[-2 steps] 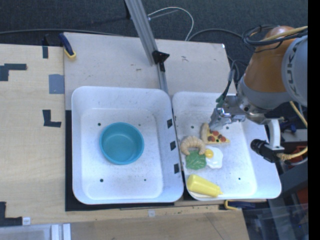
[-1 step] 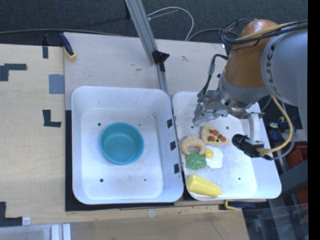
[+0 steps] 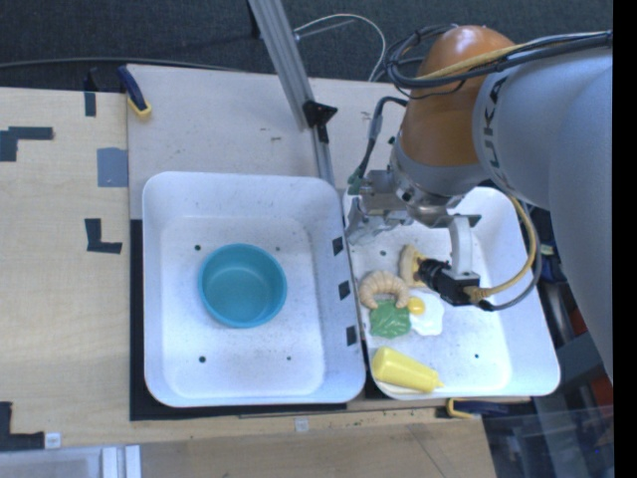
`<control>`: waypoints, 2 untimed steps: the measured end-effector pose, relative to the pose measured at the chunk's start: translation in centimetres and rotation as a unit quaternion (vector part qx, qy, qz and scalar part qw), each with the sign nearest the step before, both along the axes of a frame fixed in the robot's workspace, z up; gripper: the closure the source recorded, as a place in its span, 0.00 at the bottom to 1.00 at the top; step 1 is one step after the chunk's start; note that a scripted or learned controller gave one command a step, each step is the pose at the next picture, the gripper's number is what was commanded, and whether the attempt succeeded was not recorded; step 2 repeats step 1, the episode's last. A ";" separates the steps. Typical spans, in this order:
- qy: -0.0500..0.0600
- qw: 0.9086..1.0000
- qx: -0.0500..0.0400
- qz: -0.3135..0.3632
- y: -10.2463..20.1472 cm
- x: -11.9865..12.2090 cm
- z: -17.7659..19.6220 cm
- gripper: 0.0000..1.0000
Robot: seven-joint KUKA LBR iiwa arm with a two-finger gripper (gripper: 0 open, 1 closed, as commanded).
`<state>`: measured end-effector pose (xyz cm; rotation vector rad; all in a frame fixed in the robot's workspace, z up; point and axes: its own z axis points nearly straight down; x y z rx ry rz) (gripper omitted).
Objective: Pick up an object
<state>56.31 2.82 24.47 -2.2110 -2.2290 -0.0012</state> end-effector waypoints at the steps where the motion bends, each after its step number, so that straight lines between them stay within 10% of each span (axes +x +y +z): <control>1: 0.000 1.000 0.000 0.000 5.2 0.7 0.2 1.00; 2: 0.000 1.000 0.000 0.000 5.2 0.7 0.2 1.00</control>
